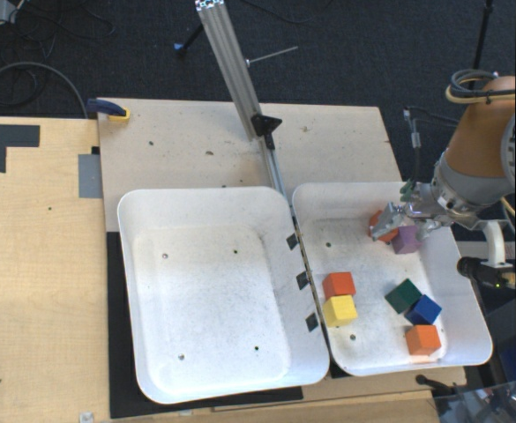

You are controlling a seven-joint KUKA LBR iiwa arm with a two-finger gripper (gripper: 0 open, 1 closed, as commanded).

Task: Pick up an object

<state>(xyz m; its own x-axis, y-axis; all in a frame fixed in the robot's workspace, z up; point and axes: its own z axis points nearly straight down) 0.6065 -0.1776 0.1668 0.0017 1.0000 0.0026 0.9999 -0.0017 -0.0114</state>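
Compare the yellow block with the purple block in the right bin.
The yellow block sits near the right bin's left wall, pressed against an orange block; the purple block lies farther back, toward the right. The yellow block stands in the open, while the purple block is partly covered by the gripper directly over it. Both are small cubes of similar size, resting on the bin floor.

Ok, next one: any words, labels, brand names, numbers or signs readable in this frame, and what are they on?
None can be read.
The blocks in the right bin show plain faces: orange block, yellow block, green block, blue block, second orange block, purple block.
The arm's orange band carries no legible marking.
The checker pattern on the metal rail's top end is not text.
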